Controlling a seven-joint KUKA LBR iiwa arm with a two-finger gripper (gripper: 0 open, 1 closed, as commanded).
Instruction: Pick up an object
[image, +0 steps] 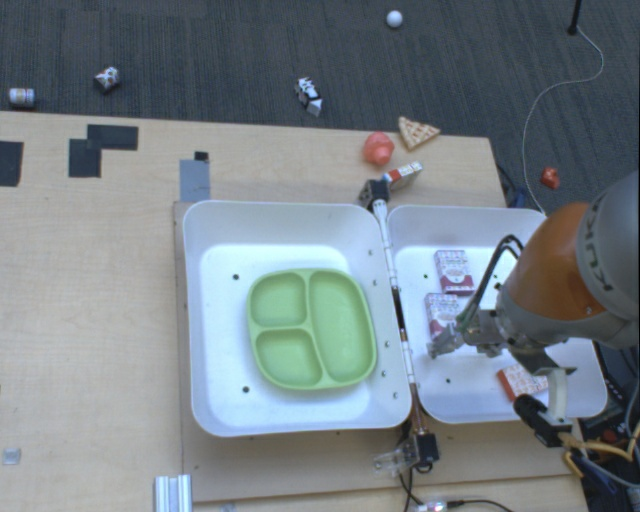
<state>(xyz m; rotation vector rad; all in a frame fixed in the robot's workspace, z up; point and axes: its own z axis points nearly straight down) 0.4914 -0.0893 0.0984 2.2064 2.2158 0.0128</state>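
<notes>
Landmark for this entry: the seam where the two white bins meet. Left of the seam sits the left bin (215, 330), carrying a green three-compartment plate (312, 328) roughly at its centre, flat, touching nothing else. Right of the seam sits the right bin (452, 400), and my arm (570, 275) reaches in over its far side, covering much of that half. My gripper (447, 341) hangs just right of the seam, over the middle of the right bin; fingers' state: cannot tell, they are too small and dark against the wrist. Candidate objects, all small red-and-white packets: one (453, 268) near the bin's upper part, a second (437, 309) directly below it and just beside my fingertips, a third (520, 381) further from the seam, partly under my wrist. Judgement: the second packet is the nearest target. To do this step well I should centre over its short axis, keep clear of the upper packet, descend straight until at the bin floor, then close squarely; a flat packet may slip if taken off-centre.
</notes>
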